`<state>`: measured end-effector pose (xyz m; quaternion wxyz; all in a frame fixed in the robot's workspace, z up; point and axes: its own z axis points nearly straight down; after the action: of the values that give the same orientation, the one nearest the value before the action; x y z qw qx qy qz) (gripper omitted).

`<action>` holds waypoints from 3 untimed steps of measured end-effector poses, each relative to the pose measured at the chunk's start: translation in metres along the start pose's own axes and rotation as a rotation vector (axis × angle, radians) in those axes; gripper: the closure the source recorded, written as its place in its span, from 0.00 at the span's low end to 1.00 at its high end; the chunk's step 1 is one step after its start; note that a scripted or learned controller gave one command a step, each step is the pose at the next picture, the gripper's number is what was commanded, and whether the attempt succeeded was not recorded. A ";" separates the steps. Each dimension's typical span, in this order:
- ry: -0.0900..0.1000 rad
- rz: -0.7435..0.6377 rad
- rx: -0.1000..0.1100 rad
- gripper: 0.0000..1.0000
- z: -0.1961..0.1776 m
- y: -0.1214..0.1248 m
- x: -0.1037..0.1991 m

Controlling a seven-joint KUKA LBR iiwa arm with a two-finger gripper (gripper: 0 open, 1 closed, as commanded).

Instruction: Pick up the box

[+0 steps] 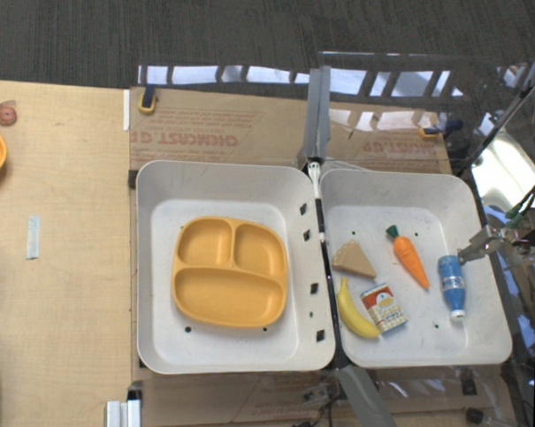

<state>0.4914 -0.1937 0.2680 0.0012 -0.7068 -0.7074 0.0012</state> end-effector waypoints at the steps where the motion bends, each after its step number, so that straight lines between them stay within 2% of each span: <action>1: 0.001 -0.011 0.001 0.00 0.117 -0.014 0.058; 2: 0.001 -0.012 0.000 0.00 0.178 -0.013 0.095; 3: 0.001 -0.008 0.002 1.00 0.169 -0.013 0.094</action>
<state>0.4776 -0.1000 0.0986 0.0022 -0.7041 -0.7101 0.0018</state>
